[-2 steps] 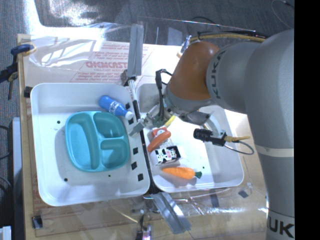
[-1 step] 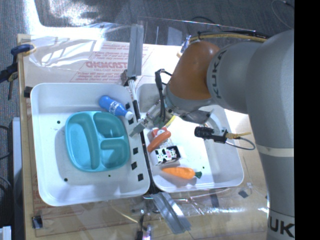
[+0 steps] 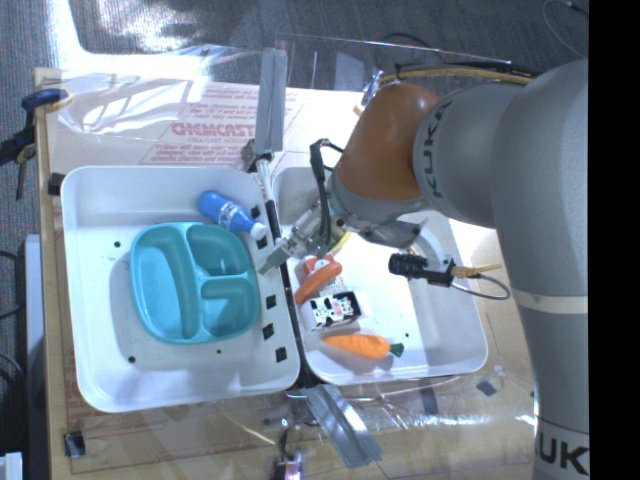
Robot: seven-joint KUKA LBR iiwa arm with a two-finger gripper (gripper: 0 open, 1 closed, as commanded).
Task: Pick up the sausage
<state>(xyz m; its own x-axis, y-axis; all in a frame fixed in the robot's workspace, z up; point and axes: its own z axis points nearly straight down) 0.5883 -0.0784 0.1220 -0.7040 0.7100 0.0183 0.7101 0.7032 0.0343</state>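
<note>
The sausage (image 3: pixel 318 278) is a short orange-red piece lying slantwise in the right bin (image 3: pixel 455 343), close to its left wall. My gripper (image 3: pixel 287 247) hangs low over the divider between the two bins, just up and left of the sausage. The orange wrist band and grey arm cover the back of the right bin. Nothing can be seen held in the gripper.
A small black-and-white item (image 3: pixel 333 310) and a toy carrot (image 3: pixel 357 345) lie in front of the sausage. The left bin (image 3: pixel 85 268) holds a blue divided plate (image 3: pixel 195 283) and a blue bottle (image 3: pixel 226 211). A black cable plug (image 3: pixel 420 266) juts over the right bin.
</note>
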